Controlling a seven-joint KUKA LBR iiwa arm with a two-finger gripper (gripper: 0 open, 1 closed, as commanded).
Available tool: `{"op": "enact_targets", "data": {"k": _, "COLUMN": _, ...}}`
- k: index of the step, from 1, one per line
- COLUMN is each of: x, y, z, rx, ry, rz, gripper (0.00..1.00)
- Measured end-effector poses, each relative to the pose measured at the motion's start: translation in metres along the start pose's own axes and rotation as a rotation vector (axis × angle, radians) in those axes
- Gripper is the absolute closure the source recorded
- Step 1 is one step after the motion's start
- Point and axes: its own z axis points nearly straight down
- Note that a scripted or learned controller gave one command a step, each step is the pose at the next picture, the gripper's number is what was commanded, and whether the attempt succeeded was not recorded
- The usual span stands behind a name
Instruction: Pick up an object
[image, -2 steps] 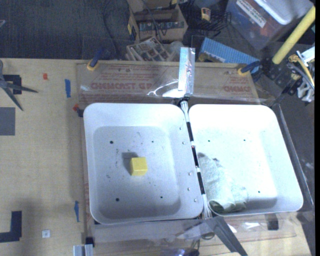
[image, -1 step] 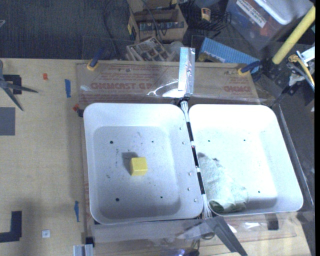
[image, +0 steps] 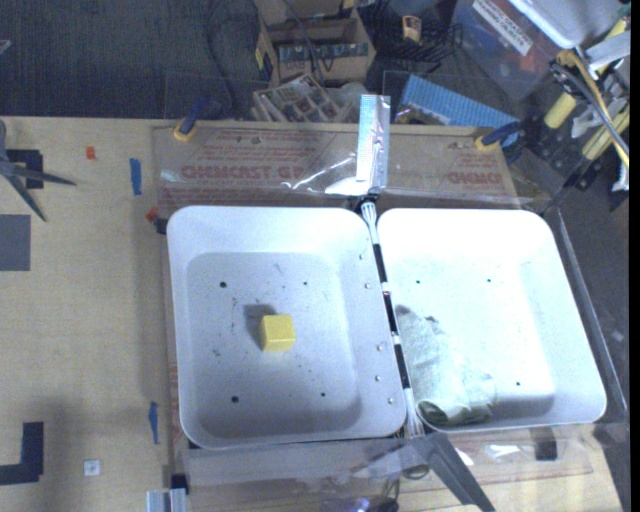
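A small yellow block (image: 278, 332) lies near the middle of the left white bin (image: 200, 245), with its shadow on its left side. In the right white bin (image: 520, 250), a rolled grey-white cloth (image: 442, 372) lies along the left wall and reaches down to the front corner.
A divider strip (image: 385, 300) runs between the two bins. Behind them a clear sheet covers a printed board (image: 270, 170), with an upright metal bracket (image: 372, 145) at its middle. Wooden bench top (image: 80, 300) extends left. Cables and boxes (image: 560, 90) crowd the back right.
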Motion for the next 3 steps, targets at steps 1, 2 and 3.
{"op": "enact_targets", "data": {"k": 1, "x": 0.002, "y": -0.027, "z": 0.266, "rx": 0.004, "ry": -0.002, "rz": -0.106, "gripper": 0.00}}
{"op": "enact_targets", "data": {"k": 2, "x": 0.004, "y": -0.061, "z": 0.287, "rx": 0.005, "ry": -0.004, "rz": -0.019, "gripper": 0.00}}
{"op": "enact_targets", "data": {"k": 3, "x": -0.023, "y": -0.055, "z": 0.267, "rx": 0.005, "ry": -0.003, "rz": 0.021, "gripper": 0.00}}
